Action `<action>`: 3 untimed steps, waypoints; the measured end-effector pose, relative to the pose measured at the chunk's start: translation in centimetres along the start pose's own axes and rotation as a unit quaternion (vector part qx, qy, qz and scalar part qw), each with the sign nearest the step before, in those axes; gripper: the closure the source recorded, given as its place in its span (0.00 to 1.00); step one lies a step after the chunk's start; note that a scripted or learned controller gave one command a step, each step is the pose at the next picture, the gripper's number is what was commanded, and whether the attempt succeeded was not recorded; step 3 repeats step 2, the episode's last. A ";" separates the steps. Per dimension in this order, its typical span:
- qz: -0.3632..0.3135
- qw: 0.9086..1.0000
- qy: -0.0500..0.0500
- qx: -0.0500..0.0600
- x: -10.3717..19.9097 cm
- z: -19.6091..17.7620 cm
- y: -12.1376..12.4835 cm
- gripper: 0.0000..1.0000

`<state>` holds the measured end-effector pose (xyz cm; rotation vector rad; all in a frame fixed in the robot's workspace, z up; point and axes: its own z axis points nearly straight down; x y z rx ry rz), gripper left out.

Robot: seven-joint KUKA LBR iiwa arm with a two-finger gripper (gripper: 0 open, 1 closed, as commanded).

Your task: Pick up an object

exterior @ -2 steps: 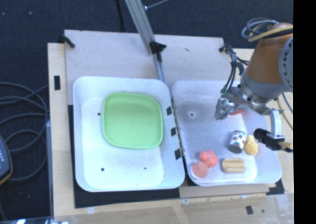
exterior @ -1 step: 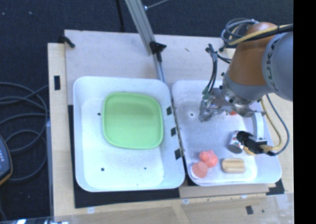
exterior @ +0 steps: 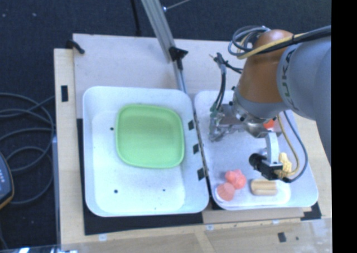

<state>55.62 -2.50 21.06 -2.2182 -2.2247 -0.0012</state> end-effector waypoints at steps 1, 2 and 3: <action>-0.001 1.000 0.000 -0.001 5.7 -1.1 -1.6 1.00; -0.001 1.000 0.000 0.000 10.7 -1.9 -1.2 1.00; -0.001 1.000 0.000 0.000 10.7 -1.9 -1.2 1.00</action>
